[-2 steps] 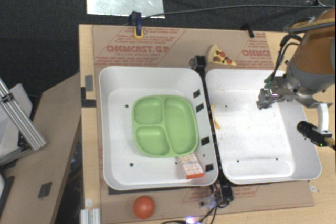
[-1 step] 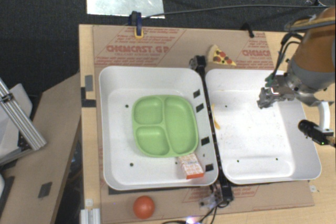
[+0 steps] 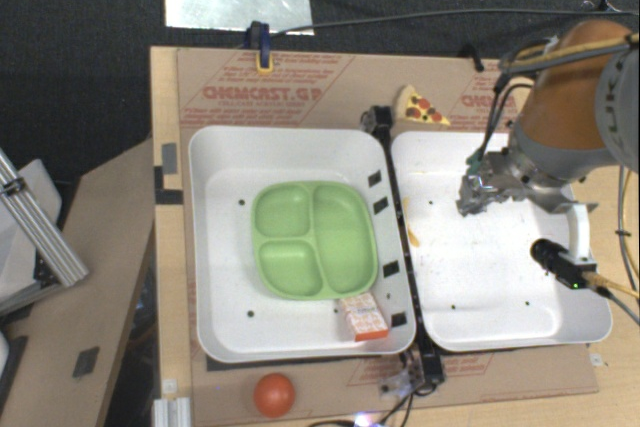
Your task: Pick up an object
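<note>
Below, cardboard bench [image 3: 300, 80] (printed) bears white bins [image 3: 215, 215].

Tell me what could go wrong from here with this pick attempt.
1. The gripper hangs over the right bin, while the green tray and small box lie in the left bin; closing here would likely grab nothing.
2. The pizza slice toy and orange ball sit outside both bins, probably hard to pick.
3. The box leans against the tray's edge, so a grasp could nudge both.
</note>
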Motion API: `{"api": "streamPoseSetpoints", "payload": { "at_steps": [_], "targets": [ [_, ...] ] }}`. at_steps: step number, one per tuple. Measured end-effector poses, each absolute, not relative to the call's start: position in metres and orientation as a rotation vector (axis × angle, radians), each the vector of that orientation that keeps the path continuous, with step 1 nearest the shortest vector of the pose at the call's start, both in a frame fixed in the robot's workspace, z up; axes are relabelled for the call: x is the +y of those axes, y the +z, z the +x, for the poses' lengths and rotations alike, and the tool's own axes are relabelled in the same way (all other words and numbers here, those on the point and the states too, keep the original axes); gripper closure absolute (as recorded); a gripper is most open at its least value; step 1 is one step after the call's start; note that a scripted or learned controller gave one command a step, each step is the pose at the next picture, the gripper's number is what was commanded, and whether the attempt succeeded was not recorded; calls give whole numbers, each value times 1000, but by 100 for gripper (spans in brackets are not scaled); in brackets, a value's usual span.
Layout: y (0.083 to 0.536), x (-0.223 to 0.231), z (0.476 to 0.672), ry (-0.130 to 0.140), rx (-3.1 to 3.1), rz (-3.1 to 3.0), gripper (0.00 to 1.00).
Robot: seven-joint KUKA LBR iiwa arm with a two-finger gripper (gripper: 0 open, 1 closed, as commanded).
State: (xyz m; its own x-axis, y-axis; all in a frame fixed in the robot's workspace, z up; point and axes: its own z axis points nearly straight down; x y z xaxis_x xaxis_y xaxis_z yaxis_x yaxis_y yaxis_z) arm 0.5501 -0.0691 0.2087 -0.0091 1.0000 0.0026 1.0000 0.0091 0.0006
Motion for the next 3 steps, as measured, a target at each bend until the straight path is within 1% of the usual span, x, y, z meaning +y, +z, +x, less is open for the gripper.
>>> {"api": "streamPoseSetpoints", "payload": {
  "at_steps": [1, 2, 3],
  "targets": [
    [219, -8, 552, -6, -2233, -2209, 100],
    [214, 45, 555, -4, -2232, -2209, 100],
    [229, 102, 548, -5, -2233, -2208, 100]
  ]
}}
